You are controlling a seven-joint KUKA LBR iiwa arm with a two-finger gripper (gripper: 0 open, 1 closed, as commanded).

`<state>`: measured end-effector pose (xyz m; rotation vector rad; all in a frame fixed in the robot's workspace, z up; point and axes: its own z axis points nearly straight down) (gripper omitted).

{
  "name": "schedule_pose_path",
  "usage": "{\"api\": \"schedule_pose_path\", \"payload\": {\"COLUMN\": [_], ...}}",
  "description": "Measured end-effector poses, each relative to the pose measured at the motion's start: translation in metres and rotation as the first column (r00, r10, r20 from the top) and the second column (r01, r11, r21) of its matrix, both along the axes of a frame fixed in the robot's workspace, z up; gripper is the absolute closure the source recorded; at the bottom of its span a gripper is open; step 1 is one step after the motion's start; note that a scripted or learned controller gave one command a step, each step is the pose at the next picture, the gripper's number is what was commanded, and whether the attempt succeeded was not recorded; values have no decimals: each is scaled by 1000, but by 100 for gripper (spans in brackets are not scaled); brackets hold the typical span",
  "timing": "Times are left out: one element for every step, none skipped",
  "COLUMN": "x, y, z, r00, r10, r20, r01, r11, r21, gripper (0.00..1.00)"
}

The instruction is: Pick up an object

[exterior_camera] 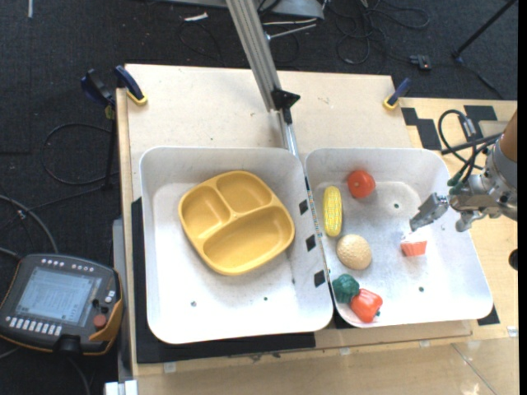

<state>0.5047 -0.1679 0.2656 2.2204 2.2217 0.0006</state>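
Teach pendant (58,303) sits bottom left on the dark floor, grey case, lit screen, orange knob at its right corner. Just beyond it are two shallow white bins side by side on a pale bench board (206,105).

Left bin (165,303): one yellow divided plate (237,220), three compartments, lying flat near the middle, nothing on it.

Right bin (461,295) holds six toy foods:
- red pepper (366,304) at the near edge, touching a dark green piece (345,286), maybe broccoli, just left of it
- beige round item (354,251), potato or bread roll, can't tell which, above those
- corn cob (332,211), lying lengthwise near the bin's left wall, just above the beige item
- red tomato (360,183) toward the far side, just right of the cob's top
- small red-orange piece (414,248) right of centre, apart from the rest, a whitish bit on its top left

Gripper (445,218) reaches in over the right bin's right side, grey wrist behind it. Fingers (428,212) look spread apart, nothing between them. The left finger's tip points down at the red-orange piece and sits just above it; contact can't be confirmed. All the objects rest on the bin floor, none lifted.

Also visible:
- slanted aluminium pole (255,39) running to the bins' shared far edge
- yellow-and-blue clamps (132,89) at the board's far corners
- black cables (461,138) by the arm
- checker marker (428,122) on the right
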Motion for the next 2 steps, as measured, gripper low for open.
{"api": "schedule_pose_path", "payload": {"x": [-11,-9], "y": [-30,-29], "z": [37,66], "r00": [1000,1000], "r10": [-3,2], "r20": [4,4], "r01": [3,-2], "r11": [1000,1000], "r21": [-3,-2], "gripper": [0,0]}}
